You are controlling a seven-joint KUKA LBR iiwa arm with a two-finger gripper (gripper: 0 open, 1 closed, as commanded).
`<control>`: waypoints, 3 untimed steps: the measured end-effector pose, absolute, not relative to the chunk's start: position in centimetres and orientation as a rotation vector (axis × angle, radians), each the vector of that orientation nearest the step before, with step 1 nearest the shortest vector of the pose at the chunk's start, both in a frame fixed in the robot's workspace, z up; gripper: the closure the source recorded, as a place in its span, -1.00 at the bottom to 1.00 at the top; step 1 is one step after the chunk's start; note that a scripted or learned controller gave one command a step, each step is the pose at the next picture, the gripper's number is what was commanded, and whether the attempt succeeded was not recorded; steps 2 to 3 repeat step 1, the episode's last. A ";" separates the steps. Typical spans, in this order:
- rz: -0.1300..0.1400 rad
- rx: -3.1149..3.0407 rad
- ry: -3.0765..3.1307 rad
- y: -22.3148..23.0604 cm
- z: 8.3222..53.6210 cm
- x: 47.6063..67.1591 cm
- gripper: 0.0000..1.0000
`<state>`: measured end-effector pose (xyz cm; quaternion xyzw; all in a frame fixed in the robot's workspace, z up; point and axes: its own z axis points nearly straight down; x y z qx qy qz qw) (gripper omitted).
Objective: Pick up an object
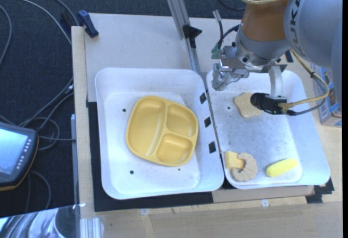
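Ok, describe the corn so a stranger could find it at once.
Start at the right-hand white bin, the one under the arm. Go to its near right corner: the corn lies there, a short bright-yellow cob lying apart from the rest. Its neighbour, the round tan piece, is paler and sits further left.

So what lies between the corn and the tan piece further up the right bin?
Nothing. In the camera view, bare speckled bin floor runs from the corn up to the tan piece. The round pastry sits off to the corn's left.
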<state>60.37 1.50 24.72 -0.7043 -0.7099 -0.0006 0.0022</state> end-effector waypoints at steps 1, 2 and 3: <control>0.002 -2.210 -2.225 7.2 23.4 58.6 1.00; 0.002 -2.210 -2.225 7.2 23.4 58.6 1.00; 0.002 -2.210 -2.225 7.2 23.4 58.6 1.00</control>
